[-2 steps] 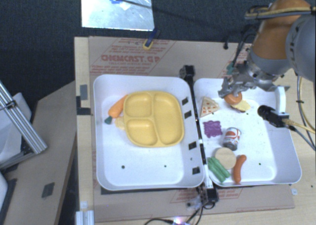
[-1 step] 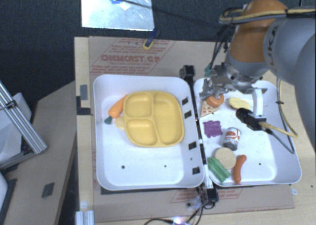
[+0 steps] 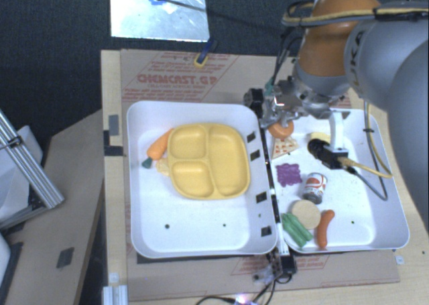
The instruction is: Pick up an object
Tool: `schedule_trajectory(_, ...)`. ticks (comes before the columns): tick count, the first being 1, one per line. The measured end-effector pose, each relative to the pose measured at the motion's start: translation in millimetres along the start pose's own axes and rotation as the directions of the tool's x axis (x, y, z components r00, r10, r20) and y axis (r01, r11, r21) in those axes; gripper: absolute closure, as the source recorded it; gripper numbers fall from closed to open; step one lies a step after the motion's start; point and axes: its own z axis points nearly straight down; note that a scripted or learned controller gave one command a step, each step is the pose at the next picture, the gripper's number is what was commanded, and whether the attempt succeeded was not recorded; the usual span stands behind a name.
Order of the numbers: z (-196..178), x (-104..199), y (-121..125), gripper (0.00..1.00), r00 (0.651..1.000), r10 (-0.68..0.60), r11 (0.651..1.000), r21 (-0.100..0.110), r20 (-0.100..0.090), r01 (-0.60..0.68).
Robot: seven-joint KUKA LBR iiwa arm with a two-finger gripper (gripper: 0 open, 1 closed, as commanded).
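i had the gripper (image 3: pixel 280 117) low over the right white bin (image 3: pixel 375 223), by a small round orange toy (image 3: pixel 283 128). i could not tell its state. nothing looked lifted yet.

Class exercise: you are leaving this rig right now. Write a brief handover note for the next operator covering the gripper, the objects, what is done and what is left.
Gripper: low over the right bin's top left corner, above an orange item; finger state unreadable.
Right bin: cracker, purple piece, can, sausage, green beans.
Left bin: yellow tray, carrot.
Done: no grasp visible.
Left: grasp and lift one object.
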Motion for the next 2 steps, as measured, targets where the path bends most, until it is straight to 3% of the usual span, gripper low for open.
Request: schedule_trajectory(2, -1.8, -14.2, 4.3, 1.00, 1.000, 0.006, 1.000, 0.000, 0.001, -0.006)
